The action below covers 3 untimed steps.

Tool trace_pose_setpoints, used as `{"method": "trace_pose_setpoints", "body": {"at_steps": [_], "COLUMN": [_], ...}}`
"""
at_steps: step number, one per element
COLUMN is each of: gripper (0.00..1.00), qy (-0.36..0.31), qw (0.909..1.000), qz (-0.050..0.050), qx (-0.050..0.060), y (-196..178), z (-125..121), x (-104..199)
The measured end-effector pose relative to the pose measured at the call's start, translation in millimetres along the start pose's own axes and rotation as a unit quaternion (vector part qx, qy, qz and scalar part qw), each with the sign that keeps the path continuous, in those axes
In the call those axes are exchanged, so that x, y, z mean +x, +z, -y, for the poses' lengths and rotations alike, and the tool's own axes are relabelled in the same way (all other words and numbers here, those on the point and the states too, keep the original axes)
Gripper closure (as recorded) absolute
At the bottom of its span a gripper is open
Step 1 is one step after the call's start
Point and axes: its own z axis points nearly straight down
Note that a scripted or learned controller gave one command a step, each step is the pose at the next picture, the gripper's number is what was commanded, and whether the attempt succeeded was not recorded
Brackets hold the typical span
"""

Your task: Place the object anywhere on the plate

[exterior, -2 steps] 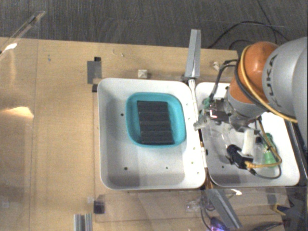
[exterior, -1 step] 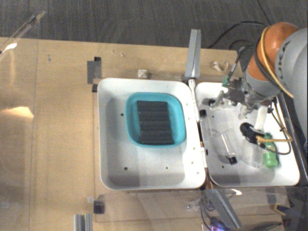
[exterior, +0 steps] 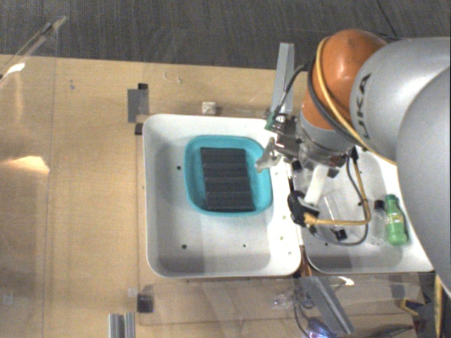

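You look down on a pale wooden surface edged by dark grey carpet, with two shallow white bins on it. In the left white bin lies a turquoise rounded-square plate with a dark ribbed centre. Right of that plate, the grey and orange arm covers the right white bin; whether its jaws are clenched you cannot tell. A green bottle-like object lies farther right of the plate, beside the arm.

Grey arm w/ orange band
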Motion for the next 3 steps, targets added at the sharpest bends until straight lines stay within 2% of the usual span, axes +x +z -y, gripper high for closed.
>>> {"method": "trace_pose_setpoints", "body": {"at_steps": [1, 2, 3], "gripper": [0.00, 0.00, 1.00], "qy": [-0.030, -0.022, -0.025], "qw": [0.9995, 0.9998, 0.9997], "qz": [0.002, 0.001, 0.001], "qx": [0.001, 0.001, 0.000], "y": [21, 29, 18], "z": [-51, -29, -30], "x": [-56, -37, -35]}}
